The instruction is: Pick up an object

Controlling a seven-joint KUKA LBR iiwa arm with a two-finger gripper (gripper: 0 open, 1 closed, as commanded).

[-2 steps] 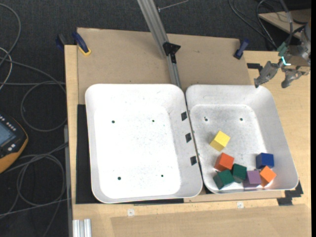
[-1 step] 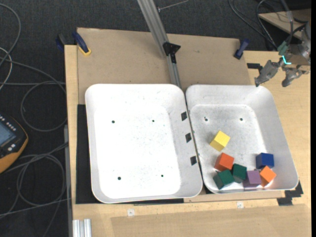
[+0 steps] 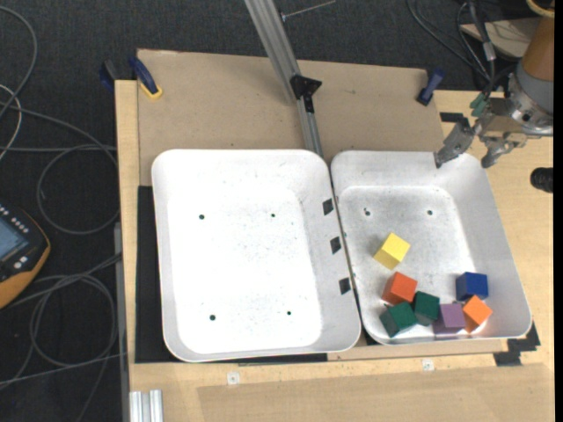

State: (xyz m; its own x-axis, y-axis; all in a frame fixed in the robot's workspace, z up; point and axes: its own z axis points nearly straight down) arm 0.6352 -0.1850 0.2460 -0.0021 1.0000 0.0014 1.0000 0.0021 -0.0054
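Note:
My gripper (image 3: pixel 470 150) hangs over the far right corner of the right bin (image 3: pixel 505 236), its two fingers spread open with nothing between them. Several small cubes lie at the near end of that bin. A yellow cube (image 3: pixel 392 250) sits apart, nearest the middle. Below it are a red-orange cube (image 3: pixel 401 287), two green cubes (image 3: pixel 398 318) (image 3: pixel 427 306), a purple cube (image 3: pixel 451 316), an orange cube (image 3: pixel 476 311) and a blue cube (image 3: pixel 471 285), clustered close together. The gripper is well behind all of them.
The left bin (image 3: pixel 176 236) lies beside the right one, joined by black clips (image 3: pixel 335 243). A slanted metal pole (image 3: pixel 280 55) rises behind the bins. Blue clamps (image 3: pixel 145 79) (image 3: pixel 429 86) grip the board's far edge. Cables and a handheld device (image 3: pixel 16 249) lie on the floor at left.

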